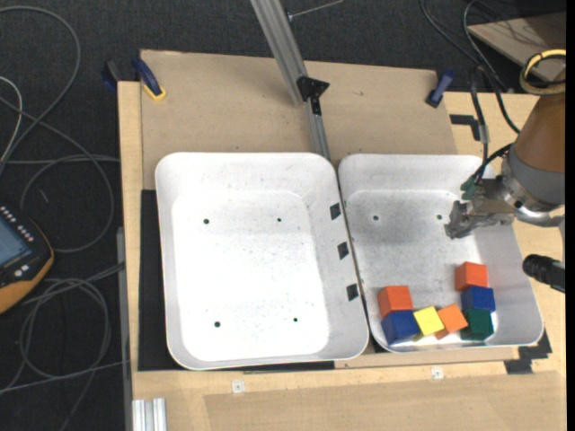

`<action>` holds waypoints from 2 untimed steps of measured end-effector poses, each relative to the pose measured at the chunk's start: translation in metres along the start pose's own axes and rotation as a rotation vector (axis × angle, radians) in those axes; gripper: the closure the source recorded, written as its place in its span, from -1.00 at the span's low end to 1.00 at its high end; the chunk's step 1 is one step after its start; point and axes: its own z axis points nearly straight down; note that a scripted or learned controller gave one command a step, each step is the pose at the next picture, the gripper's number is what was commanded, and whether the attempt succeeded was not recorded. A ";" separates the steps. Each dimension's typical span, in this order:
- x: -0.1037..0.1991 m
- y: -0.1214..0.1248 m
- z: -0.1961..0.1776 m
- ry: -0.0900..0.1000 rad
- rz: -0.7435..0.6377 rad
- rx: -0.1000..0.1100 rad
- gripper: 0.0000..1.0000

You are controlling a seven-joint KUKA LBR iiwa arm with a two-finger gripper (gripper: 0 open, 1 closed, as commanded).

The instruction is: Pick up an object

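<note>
While the gripper (460, 223) is hovering over the right bin (395, 191), grasp unreadable from here, the blocks (436, 312) are sitting clustered at its near edge, looking light and rigid; the lone orange block (471, 276) is offering flat sides.

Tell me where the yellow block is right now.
The yellow block lies in the right bin, near its front edge, between a blue block and an orange block.

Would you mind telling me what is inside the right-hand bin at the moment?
The right bin holds coloured blocks clustered at its near end: two orange, yellow, blue, green. The gripper covers some floor beneath it.
</note>
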 end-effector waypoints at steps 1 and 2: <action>0.038 0.024 -0.003 0.002 -0.004 0.003 1.00; 0.086 0.056 -0.002 0.004 -0.005 0.003 1.00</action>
